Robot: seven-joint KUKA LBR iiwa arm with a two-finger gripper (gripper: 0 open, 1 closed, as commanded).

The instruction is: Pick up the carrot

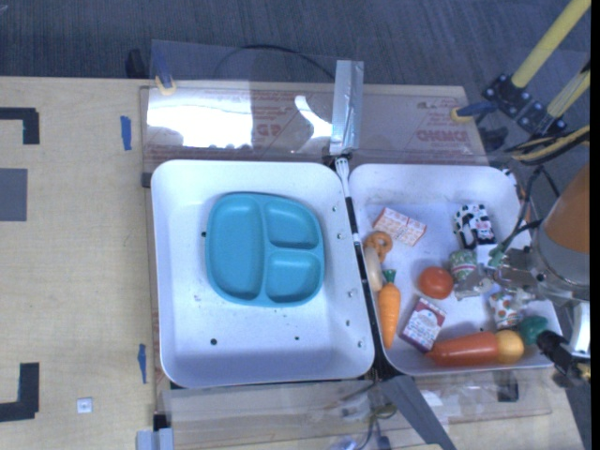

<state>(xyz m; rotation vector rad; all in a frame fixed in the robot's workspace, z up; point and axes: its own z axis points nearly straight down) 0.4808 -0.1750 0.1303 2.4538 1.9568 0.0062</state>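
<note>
Pale wooden tabletop (75,251) bore two white bins; the carrot (388,313) lay against the right bin's (412,184) left wall, well apart from the tool (506,279), whose opening could not be told.

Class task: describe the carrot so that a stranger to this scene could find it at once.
Look in the right bin, along its left wall. The carrot lies just below a pale ring toy, green top up. It is the small orange cone, unlike the round tomato beside it.

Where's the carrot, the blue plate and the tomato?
carrot (389,313): camera view, middle of its orange body.
blue plate (232,251): camera view, its big compartment.
tomato (435,282): camera view, its top.
</note>
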